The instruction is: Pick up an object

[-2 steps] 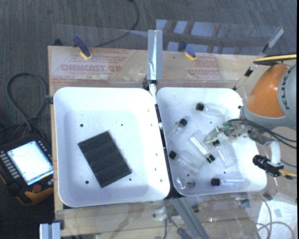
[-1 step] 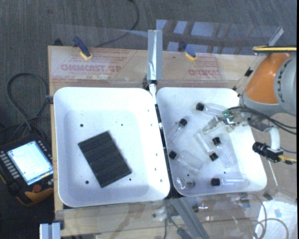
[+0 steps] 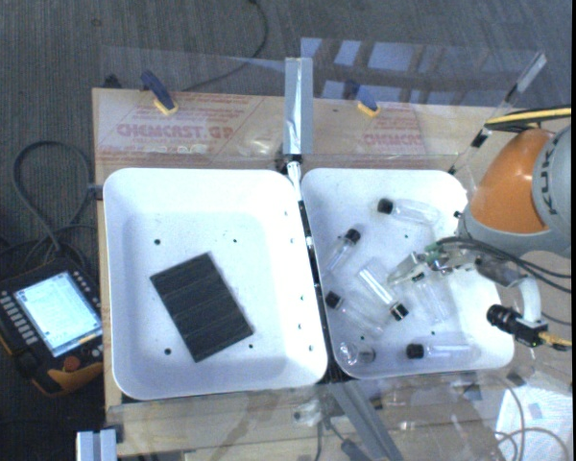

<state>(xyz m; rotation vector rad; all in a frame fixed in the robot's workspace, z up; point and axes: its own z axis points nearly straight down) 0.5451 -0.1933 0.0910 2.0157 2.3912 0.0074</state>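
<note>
Two white bins sit side by side on the wooden surface (image 3: 125,123), and that is the whole playing field. Over on the left bin (image 3: 134,200) lies a single dark ribbed slab (image 3: 201,305), flat and turned at a slant, well apart from everything else. Over on the right bin (image 3: 461,195) we have the clutter: a scatter of clear vials with black caps, several lying on their sides, some touching or overlapping near the middle. One vial (image 3: 342,249) lies close to the dividing wall, another (image 3: 376,291) sits in the centre of the heap, and a third (image 3: 445,351) rests along the near rim. Now the arm (image 3: 518,195), grey with its orange band, leans in from the right, its wrist hanging above the right bin's far side. The gripper (image 3: 432,260) appears to hover just over the central vials, tangled in wires from this angle, and I cannot tell whether the jaws are spread or closed, nor is anything visibly caught in them. My read: this is the approach, the reach into the pile, with no pick made. What the next move calls for is a clean descent onto one vial that lies clear of its neighbours, jaws straddling the tube across its narrow width, because these smooth round bodies look likely to roll or squirt away.
</note>
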